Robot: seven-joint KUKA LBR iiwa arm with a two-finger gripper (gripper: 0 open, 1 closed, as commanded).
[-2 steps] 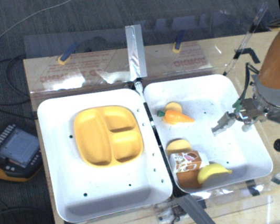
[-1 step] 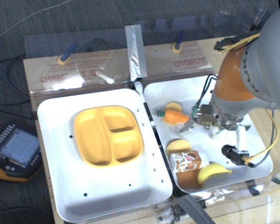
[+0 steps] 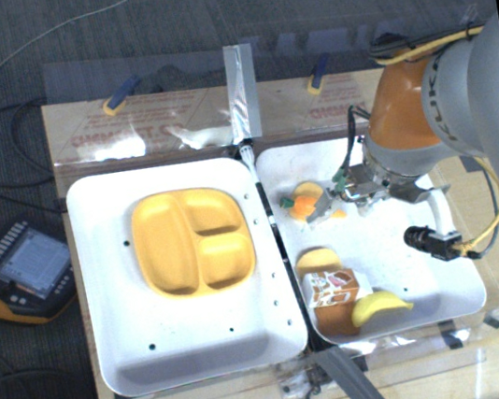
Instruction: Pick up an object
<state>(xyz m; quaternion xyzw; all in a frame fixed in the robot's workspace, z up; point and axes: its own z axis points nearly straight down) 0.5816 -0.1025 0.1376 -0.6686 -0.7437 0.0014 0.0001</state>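
Orange toy fruit with a green top lies in the right bin, toward that bin's ten o'clock corner. It is small and roundish, so its long axis is hard to judge; the green part sits at its nine o'clock side, pointing toward the wall between the bins. The gripper hangs at the fruit's three o'clock, with a finger just beside or touching it. Whether the claw is released or clenched I cannot tell, because the wrist and the fruit hide the tips. A small orange scrap lies just under the gripper.

Farther down the same bin, near its seven o'clock corner, a yellow-topped round piece, a small printed carton and a brown round piece are bunched together. A banana lies against them, its long axis running from about nine o'clock to three o'clock. The arm reaches in from two o'clock.

In the left bin, a yellow divided tray rests near the middle, upside right with three compartments showing. On the floor at nine o'clock sits a handheld controller.
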